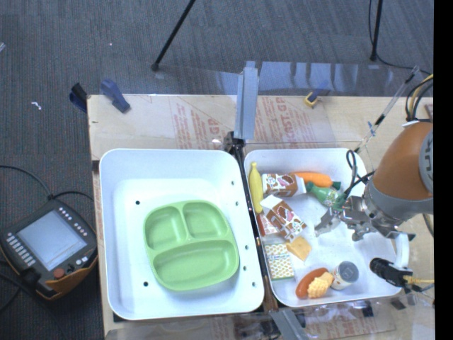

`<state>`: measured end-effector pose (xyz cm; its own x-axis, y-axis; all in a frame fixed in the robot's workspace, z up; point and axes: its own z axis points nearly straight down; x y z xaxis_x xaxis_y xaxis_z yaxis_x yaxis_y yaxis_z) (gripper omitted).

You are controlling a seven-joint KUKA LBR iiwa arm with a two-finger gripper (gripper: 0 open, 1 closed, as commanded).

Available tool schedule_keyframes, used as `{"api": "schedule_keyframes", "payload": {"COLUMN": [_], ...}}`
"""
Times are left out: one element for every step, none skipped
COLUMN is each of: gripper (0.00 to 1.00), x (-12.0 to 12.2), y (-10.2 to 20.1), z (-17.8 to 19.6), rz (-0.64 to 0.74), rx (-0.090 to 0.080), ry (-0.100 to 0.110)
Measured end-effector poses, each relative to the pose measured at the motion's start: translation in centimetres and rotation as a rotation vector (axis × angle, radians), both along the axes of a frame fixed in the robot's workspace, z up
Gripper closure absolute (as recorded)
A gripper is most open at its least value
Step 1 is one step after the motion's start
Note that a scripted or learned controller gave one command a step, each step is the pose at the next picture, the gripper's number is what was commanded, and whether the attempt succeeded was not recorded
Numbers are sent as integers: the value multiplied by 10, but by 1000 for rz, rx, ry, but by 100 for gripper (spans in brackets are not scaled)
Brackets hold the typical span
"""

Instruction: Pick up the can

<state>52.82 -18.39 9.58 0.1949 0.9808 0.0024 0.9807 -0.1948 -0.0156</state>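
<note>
The can (345,273) is small and silver with a dark round top. It stands near the front edge of the right bin (368,296), next to an orange dish holding a corn cob (316,283). My gripper (341,229) hangs over the bin's right half, a little behind the can and apart from it. Its fingers are spread open, with nothing between them. The grey arm with the orange band (403,167) reaches in from the right.
The right bin also holds a banana (255,183), a brown carton (281,184), a carrot (312,178), a green bottle (327,195), a brown-and-white packet (284,220), a cheese wedge (300,248) and a checked box (279,262). A green divided plate (191,245) lies in the left bin (117,190).
</note>
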Motion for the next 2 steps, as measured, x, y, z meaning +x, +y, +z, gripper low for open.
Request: {"api": "schedule_keyframes", "payload": {"gripper": [0, 0], "x": [-25, -53], "y": [-19, -15], "z": [-12, -13], "rz": [-84, -163], "rx": [5, -2], "ry": [-6, -5]}}
